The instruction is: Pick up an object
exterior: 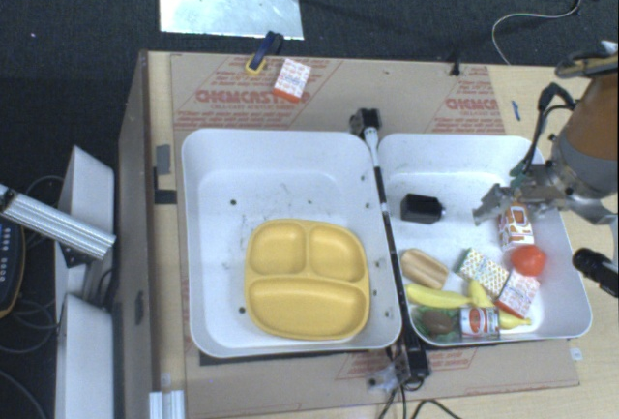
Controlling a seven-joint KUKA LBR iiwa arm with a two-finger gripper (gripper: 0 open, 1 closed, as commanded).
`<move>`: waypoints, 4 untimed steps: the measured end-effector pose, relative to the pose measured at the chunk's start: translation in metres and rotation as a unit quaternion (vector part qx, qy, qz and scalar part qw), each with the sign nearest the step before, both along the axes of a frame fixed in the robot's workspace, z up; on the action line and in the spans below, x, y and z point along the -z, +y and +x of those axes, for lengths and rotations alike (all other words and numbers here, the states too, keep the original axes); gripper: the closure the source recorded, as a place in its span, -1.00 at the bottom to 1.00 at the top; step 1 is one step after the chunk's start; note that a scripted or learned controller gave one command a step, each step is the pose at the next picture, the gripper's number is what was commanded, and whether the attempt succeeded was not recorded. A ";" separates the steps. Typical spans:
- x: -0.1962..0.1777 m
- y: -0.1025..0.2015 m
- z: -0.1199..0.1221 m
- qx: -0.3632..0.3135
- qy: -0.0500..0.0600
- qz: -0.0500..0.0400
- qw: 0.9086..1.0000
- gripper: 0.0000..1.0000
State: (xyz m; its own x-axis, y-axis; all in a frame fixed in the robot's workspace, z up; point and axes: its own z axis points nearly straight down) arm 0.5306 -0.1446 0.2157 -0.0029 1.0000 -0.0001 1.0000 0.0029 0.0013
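My gripper (515, 198) hangs over the right part of the right bin (455, 154). A small red-and-white carton (515, 226) stands directly under it, touching or nearly touching it. I cannot tell whether the carton is gripped. Close by lie a red tomato (528, 260), two patterned cartons (482, 270) (518, 293), a banana (440, 296), a hot-dog bun (424, 267), a can (478, 321) and a black box (422, 208).
The left bin (222, 165) holds a yellow divided plate (308, 277). Between the bins runs a dark divider bar (379, 185). A small red-white carton (292, 78) and a yellow-blue tool (261, 54) lie on the cardboard behind the bins.
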 end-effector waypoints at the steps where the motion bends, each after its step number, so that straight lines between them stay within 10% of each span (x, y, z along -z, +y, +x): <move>1: 0.039 -0.062 -0.003 0.001 0.000 0.000 1.000 -1.00; 2: 0.112 -0.063 0.051 0.000 -0.013 -0.006 1.000 -1.00; 4: 0.117 -0.065 0.033 -0.002 -0.022 -0.009 1.000 -1.00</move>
State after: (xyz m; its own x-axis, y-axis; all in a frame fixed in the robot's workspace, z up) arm 0.5631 -0.2097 0.0992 -0.0060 0.9998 -0.0190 0.9990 0.0068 0.0453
